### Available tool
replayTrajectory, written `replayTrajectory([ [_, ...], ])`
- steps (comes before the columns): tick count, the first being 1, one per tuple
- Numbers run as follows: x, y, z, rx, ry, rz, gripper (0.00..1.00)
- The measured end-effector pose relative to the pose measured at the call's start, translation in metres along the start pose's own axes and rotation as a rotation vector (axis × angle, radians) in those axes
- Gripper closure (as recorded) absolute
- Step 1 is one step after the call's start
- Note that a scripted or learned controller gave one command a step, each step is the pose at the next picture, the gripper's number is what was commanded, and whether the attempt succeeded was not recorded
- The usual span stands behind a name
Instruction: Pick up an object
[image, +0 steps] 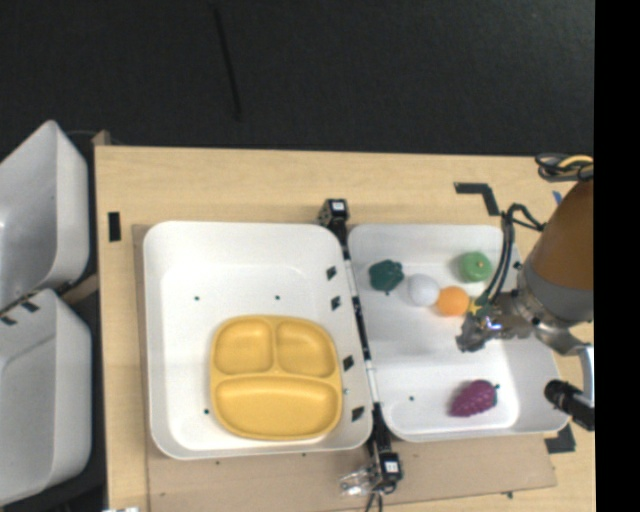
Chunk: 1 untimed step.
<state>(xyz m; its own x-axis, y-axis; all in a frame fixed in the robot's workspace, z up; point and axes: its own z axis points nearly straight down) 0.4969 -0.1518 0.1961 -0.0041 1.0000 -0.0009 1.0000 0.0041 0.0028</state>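
The right bin (420, 405) holds a dark green object (385, 275), a white ball (423, 290), an orange ball (453, 301), a light green object (475, 265) and a purple grape bunch (472, 398). My gripper (472, 336) hangs over the right bin's middle right, just below the orange ball and above the grapes. The grey arm with its orange band (565, 250) comes in from the right. Nothing shows between the fingers.
The left bin (170, 300) carries a yellow divided plate (275, 377). A ridge with black clips (352, 320) separates the bins. White shapes (40, 300) stand off the bench at the left. Cables (510, 230) run beside the arm.
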Motion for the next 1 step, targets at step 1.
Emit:
replayTrajectory([
  [1,-0.0042,0.0113,-0.0469,0.0,-0.001,0.0,1.0],
])
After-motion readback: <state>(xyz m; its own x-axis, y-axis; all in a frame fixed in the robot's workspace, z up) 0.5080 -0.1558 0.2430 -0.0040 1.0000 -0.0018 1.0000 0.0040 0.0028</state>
